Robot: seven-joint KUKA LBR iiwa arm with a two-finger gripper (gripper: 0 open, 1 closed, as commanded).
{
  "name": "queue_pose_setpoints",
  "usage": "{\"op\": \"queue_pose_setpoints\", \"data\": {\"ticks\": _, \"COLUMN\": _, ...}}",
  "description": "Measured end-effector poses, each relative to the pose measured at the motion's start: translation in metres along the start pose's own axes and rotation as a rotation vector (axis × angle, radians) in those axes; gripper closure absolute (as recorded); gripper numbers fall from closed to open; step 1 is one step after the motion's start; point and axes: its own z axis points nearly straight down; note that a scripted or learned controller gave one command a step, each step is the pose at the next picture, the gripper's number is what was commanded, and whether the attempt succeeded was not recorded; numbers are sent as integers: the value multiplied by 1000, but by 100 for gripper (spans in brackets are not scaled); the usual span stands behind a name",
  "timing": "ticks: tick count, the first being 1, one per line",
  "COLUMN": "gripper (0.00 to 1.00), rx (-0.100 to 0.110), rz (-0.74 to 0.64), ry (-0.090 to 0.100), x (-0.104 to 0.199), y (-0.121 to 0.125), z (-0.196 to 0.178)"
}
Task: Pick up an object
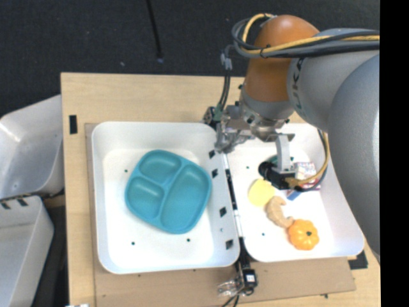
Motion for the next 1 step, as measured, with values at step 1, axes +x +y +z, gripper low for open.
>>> {"op": "queue_pose_setpoints", "data": {"ticks": 1, "gripper": 100, "rx": 0, "rz": 1, "ry": 0, "x": 44, "y": -13, "z": -4}}
